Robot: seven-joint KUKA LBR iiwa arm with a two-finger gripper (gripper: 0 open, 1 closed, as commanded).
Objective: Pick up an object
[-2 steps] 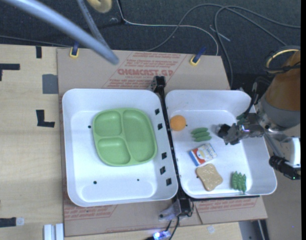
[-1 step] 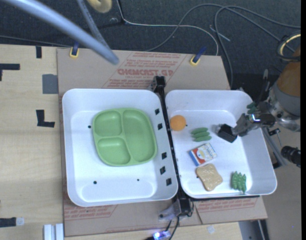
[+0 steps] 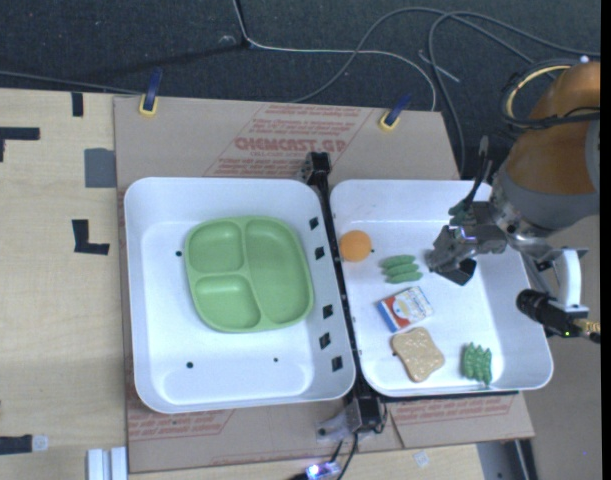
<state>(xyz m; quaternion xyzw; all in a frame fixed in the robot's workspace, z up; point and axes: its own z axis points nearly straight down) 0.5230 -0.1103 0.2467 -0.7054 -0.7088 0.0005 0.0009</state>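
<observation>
Grey arm reaching in from the right, orange band up top, wrist bent down over the right bin. The gripper hangs low above the bin's upper right part, pointing down and to the left, and whether it is spread or pressed together I cannot tell from this angle; nothing shows between its tips.

Taking the orange ball as our mark: it sits in the right bin just beside the divider between the two bins. Just right of the ball and a touch lower lies the green pod, and the gripper is just right of that pod, near it but apart. Below and right of the ball rests the small box, white with red and blue. Further below that, the toast. Well to the lower right of the ball, the green bunch near the bin's bottom corner.

Left of the ball, across the divider, the left bin carries a green tray with three compartments.
</observation>
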